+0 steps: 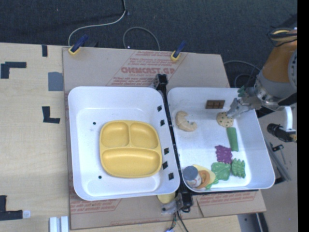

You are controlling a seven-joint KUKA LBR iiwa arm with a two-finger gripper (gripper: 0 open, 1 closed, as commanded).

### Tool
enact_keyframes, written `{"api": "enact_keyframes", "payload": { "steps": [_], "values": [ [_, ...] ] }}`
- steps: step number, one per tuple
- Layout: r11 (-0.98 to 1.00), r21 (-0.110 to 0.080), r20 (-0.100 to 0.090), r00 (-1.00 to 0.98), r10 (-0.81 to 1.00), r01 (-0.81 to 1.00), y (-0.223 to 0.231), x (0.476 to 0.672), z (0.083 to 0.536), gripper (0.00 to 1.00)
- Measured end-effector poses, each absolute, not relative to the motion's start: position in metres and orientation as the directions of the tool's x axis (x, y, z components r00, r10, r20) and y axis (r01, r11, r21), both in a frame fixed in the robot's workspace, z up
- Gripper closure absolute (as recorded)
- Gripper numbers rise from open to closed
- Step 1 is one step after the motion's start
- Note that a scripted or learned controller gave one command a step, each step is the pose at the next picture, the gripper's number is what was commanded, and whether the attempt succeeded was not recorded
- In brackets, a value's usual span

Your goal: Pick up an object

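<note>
My gripper [235,108] hangs over the far right part of the right bin [200,141], at the end of the grey arm with its orange band [278,66]. Its tip is just above and to the right of a round chocolate-chip cookie [223,119], touching it or nearly so. A brown chocolate bar [215,104] lies left of the gripper. A tan croissant [185,121] rests near the bin's left wall. Below the cookie lie a green stick [232,138], a purple grape bunch [223,153] and green leafy pieces [230,169].
A small can [191,176] and an orange piece [207,178] sit in the right bin's near left corner. The left bin [84,115] holds a yellow divided plate [130,147]. A black divider [167,129] runs between the bins.
</note>
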State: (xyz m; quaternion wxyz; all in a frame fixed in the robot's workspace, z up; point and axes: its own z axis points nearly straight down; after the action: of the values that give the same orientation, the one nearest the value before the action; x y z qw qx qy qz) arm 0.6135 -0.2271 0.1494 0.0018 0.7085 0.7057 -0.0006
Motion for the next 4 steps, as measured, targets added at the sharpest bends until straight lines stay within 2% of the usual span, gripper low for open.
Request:
{"api": "enact_keyframes", "payload": {
  "steps": [1, 2, 3, 4],
  "values": [
    [0.005, -0.012, -0.001, -0.005, 1.000, 1.000, -0.219, 0.669, 0.085, 0.00],
    [0.005, 0.001, 0.001, -0.005, 1.000, 1.000, -0.129, 0.616, 0.087, 0.00],
    [0.004, 0.003, 0.000, -0.004, 1.000, 1.000, -0.103, 0.659, 0.085, 0.00],
    [-0.004, 0.005, 0.000, 0.004, 1.000, 1.000, -0.178, 0.606, 0.088, 0.00]
  ]
}}
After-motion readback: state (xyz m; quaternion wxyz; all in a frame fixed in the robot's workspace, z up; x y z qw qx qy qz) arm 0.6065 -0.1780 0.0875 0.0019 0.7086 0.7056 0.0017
